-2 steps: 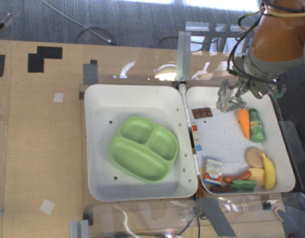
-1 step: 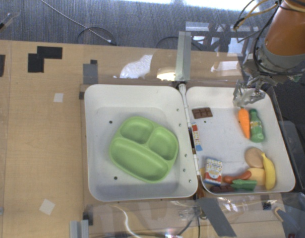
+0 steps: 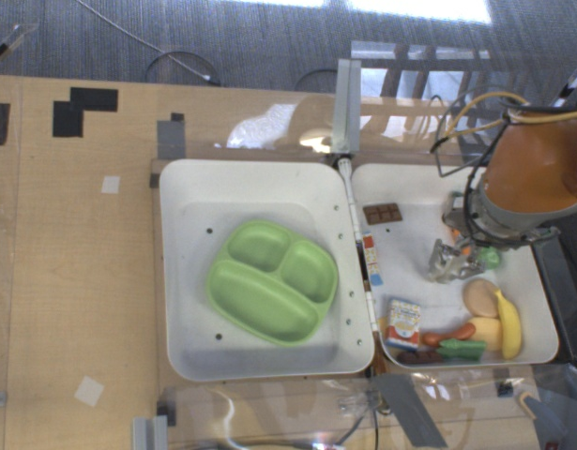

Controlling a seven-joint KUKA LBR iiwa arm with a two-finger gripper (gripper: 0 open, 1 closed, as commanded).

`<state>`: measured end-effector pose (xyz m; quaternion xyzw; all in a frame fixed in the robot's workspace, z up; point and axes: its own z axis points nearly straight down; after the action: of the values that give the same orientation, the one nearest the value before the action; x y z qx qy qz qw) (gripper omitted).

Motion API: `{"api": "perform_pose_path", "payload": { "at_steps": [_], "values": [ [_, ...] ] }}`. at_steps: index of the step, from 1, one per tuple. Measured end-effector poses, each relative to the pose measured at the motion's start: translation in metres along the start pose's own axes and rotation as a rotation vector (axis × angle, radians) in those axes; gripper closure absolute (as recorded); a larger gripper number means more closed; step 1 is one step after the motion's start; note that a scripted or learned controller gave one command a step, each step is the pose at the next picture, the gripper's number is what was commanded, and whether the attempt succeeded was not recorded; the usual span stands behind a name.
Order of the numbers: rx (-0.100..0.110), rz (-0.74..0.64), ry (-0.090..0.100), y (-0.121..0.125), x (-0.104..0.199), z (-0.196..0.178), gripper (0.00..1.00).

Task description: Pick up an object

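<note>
Gripper hangs low at the middle right of the frame, over the right bin; whether its jaws are parted or closed cannot be told. Below it, near but apart, lie an egg and a banana.

I work in a robotics lab, at a test station rather than any kitchen. My worktop is plain light wood marked with black squares and small paper tags, the kind used for camera calibration. Two shallow white bins sit clamped side by side by metal brackets. The food in them is toy food: a plastic banana, and a green divided plate. Loose cables trail over grey carpet behind the worktop.
</note>
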<state>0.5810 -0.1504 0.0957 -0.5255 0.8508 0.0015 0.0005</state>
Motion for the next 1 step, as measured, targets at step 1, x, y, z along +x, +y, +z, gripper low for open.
{"api": "perform_pose_path", "payload": {
  "at_steps": [1],
  "values": [
    [0.02, -0.006, -0.01, -0.0103, -0.0955, -0.1105, 1.0]
  ]
}}
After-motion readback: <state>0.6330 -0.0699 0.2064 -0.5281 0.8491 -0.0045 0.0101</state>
